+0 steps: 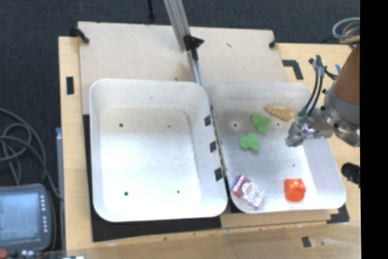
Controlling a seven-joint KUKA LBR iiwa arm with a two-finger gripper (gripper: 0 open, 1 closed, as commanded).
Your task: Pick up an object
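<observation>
Down front in the right bin (321,200) sit a small packet (249,191) and an orange block (294,190), untouched, while the gripper (293,136) hovers above, so I'd say it must descend next.

2 green pieces (254,132), cone (279,112), packet (249,191), red block (294,189).

Two shallow white bins sit side by side: one at centre left (103,148), one at centre right (321,173). The right bin holds five small items: two green pieces (261,123) (249,142), one orange-red block (294,190), one tan cone (279,112), one red-and-white packet (249,191).
</observation>
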